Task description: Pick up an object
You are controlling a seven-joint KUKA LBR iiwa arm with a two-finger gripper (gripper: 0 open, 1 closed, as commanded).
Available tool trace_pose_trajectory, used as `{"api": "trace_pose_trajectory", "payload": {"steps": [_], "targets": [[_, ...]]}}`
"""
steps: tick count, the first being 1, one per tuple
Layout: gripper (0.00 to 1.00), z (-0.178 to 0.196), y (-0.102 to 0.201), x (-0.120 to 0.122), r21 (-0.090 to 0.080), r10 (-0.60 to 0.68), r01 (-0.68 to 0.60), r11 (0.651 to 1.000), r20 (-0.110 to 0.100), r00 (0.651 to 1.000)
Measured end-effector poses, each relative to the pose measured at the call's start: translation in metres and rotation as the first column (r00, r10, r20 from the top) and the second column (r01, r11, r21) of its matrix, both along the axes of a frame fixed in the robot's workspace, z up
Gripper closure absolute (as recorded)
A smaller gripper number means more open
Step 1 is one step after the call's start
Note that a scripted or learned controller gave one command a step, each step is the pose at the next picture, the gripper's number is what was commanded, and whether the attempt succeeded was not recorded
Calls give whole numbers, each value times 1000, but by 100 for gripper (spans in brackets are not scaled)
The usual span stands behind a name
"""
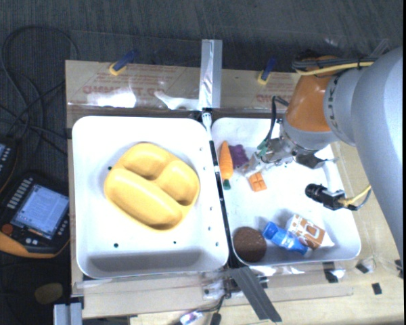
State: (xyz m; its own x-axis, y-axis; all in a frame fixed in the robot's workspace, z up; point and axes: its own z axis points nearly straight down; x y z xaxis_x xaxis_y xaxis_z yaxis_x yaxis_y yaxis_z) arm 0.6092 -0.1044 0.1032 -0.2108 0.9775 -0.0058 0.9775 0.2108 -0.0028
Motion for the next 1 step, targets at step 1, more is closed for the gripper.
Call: {"api": "trace_pose_trajectory", "payload": {"steps": [1], "targets": [[100,80,70,26,2,-198,198,980,0,980]]}}
